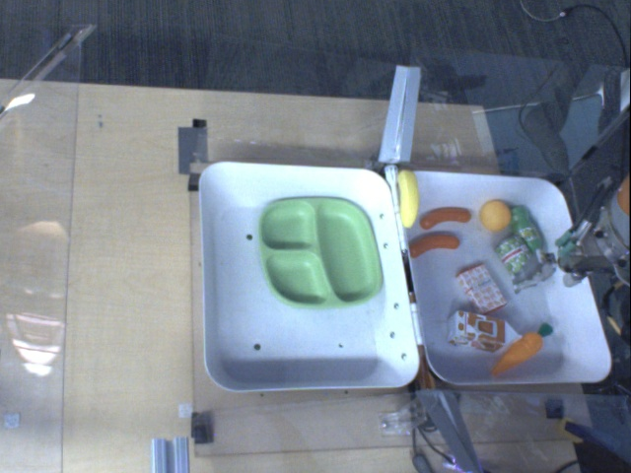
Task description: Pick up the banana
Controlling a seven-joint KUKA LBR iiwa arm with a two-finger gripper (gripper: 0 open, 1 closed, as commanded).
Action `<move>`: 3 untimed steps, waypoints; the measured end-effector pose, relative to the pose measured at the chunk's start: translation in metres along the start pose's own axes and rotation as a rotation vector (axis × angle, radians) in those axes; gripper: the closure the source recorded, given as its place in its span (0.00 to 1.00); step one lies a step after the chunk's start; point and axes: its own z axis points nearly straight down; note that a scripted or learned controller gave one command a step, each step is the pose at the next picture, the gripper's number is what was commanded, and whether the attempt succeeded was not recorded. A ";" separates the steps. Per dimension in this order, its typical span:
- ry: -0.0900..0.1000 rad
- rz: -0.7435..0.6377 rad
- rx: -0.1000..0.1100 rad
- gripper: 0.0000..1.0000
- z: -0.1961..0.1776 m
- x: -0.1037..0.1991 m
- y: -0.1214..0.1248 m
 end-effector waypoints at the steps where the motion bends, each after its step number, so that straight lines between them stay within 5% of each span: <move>1: 0.001 -0.090 0.003 0.00 0.050 0.012 0.077; 2: 0.000 -0.095 -0.004 1.00 0.038 0.013 0.080; 3: -0.001 -0.101 -0.010 1.00 0.027 0.014 0.082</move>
